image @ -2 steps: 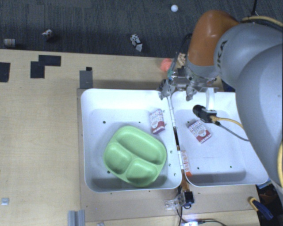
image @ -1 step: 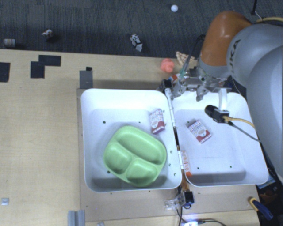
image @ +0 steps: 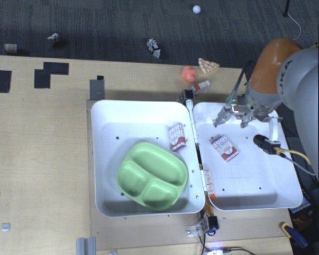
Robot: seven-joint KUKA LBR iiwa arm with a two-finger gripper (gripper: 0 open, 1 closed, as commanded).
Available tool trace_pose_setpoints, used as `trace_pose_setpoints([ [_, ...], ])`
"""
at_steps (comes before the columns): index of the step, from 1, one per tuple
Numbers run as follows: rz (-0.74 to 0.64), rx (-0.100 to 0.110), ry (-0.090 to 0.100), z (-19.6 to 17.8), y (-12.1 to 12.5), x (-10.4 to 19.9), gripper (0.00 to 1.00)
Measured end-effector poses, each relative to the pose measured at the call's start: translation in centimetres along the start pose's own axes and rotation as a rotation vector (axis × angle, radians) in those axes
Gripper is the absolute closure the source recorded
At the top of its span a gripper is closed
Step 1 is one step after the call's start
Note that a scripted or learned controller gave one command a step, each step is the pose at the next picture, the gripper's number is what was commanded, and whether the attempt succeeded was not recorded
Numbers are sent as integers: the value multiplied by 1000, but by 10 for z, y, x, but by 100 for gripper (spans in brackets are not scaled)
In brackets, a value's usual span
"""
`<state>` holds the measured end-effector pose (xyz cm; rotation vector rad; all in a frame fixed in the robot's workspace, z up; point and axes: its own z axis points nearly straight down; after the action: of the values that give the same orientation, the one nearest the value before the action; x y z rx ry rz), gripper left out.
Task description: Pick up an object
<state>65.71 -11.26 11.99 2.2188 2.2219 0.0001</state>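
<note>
while your gripper point(image: 232, 116) is hovering spread and empty just beyond the small red-and-white packet point(image: 224, 148) in the right bin point(image: 259, 196), you're risking a miss: descending there, the fingers are closing on bare floor.

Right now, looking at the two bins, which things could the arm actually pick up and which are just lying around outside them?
In the bins, for the job:
- green divided plate, left bin
- small red-and-white packet, left bin
- second red-and-white packet, right bin, below the gripper

Lying about:
- pink ball on the bench
- pizza-slice toy beside it
- white ball on the floor
</note>
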Motion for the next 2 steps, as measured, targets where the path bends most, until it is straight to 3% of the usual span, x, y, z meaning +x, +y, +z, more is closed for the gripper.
trace_pose_setpoints([
  [1, 0, -5, 1, 34, -33, 26, 0],
  [2, -1, -12, 0, 21, -31, 26, 100],
])
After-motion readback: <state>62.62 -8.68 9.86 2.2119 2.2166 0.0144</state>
